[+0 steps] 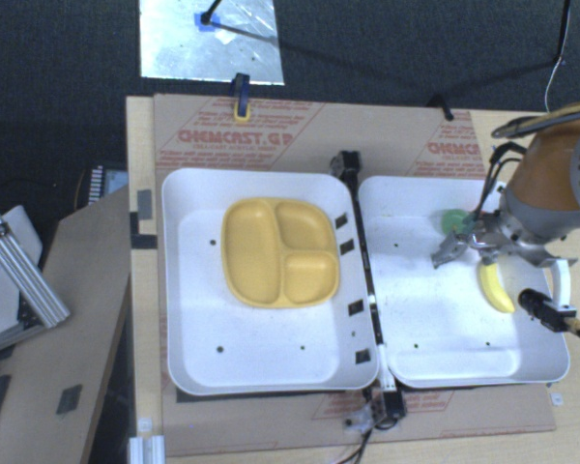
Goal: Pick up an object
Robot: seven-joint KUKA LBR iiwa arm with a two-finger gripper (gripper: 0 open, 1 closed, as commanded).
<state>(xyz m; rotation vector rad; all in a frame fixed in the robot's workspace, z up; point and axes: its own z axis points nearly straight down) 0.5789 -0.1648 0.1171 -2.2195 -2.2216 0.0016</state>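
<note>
The left shallow white plastic bin (188, 356) holds a yellow three-compartment plastic plate (278, 251), lying flat a little toward twelve o'clock of the bin's middle. Across the black hinged divider (361, 259), the right shallow white bin (435, 351) carries the likely targets at its three o'clock side: a small green object (454, 221), too blurred to name, and at five o'clock from it a small yellow banana (495, 288), curved, lying flat on the bin floor. The gripper (464, 247) hangs low over the bin between the two, just at ten o'clock of the banana, with nothing visibly caught in it; whether it is spread or closed I cannot tell from this slant. The grey arm with its orange band (556, 167) comes in from three o'clock. The banana looks like a light toy fruit, probably stiff and smooth, so it may slip or roll; I would judge the best hold to be across its thick middle, squeezing its narrow width and not its tapering ends.
</note>
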